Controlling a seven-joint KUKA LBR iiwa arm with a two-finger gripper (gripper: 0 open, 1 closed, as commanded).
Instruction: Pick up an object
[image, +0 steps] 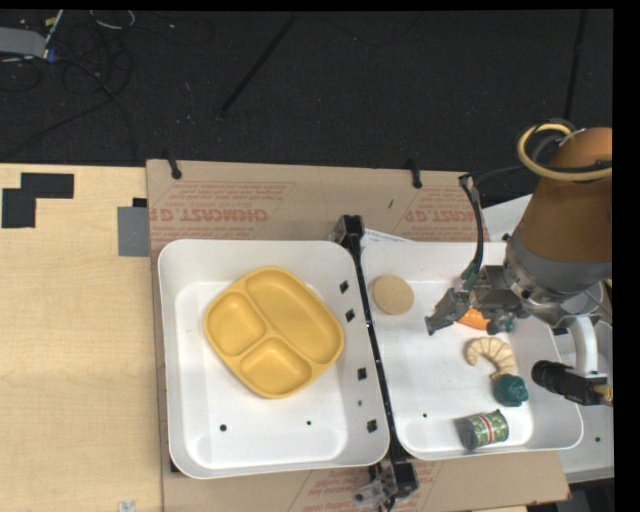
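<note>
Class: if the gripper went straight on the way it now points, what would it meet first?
The gripper points left and down over the right bin. It would probably meet bare bin floor first, just below the tan disc; depth is unclear.

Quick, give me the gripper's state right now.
Gripper: low over the right bin, beside an orange object; open or shut cannot be told.

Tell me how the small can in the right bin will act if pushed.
The can lies on its side, so a push across its length would probably roll it. It rests near the right bin's front wall, which would likely stop it soon. It looks stiff and smooth, so it might slip.
</note>
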